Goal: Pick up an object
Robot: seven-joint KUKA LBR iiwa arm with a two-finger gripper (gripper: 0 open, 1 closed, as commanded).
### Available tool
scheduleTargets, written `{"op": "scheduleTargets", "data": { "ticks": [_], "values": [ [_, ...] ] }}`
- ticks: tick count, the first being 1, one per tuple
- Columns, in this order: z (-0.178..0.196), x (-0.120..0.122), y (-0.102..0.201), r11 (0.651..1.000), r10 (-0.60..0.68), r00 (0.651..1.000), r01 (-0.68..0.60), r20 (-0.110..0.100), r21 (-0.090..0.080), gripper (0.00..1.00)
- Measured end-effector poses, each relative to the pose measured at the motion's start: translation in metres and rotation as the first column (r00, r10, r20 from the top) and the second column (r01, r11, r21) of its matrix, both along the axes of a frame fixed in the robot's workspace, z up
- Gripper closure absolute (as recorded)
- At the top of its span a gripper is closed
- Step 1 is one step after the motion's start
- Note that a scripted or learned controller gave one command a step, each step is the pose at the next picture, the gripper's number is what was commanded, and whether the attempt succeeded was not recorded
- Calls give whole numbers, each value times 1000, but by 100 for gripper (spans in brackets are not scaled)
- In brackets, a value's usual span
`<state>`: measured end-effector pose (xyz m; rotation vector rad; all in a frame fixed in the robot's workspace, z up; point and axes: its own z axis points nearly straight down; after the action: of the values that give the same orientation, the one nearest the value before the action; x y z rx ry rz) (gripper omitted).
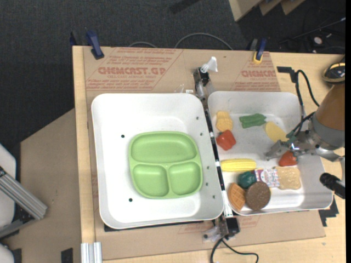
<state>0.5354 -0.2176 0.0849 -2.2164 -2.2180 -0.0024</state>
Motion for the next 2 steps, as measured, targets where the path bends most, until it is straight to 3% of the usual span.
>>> {"op": "scheduleTargets", "data": {
  "ticks": [1,2],
  "values": [
    [10,2,-1,1000,0,1000,0,4,-3,100],
    [92,28,67,1000,8,1000,-8,14,-5,100]
  ]
}}
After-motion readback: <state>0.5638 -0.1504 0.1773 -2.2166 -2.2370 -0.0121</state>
